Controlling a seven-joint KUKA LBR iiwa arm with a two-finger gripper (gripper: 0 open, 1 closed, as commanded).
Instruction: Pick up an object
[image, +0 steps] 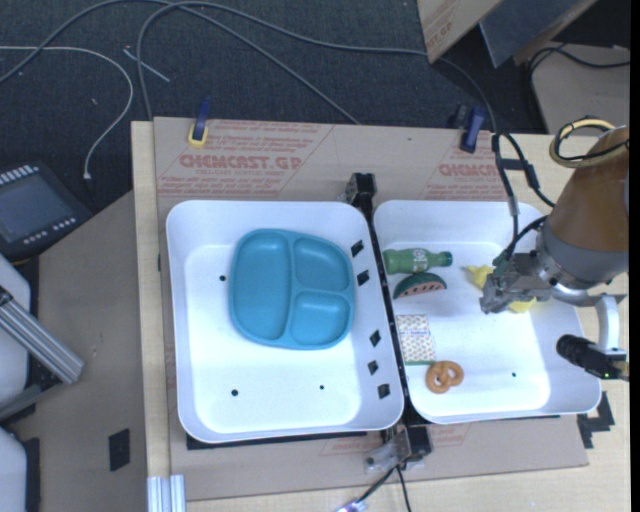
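Hand (500, 292) sits right over a yellow thing (480, 273) in the right bin (520, 400); can't tell its grip state. Off-centre, it'll probably just shove it away.

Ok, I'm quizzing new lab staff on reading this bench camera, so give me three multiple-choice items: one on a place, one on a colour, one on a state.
1. Where does the divided plate lie?
A. left bin
B. right bin
C. on the cardboard

2. What colour is the bottle?
A. red
B. green
C. blue

3. How does the bottle rest?
A. upright
B. on its side
C. on the plate

Answers:
1 A: the plate sits inside the left bin.
2 B: it is green, just above the watermelon slice.
3 B: it lies lengthwise on the floor of the right bin, left of the gripper.
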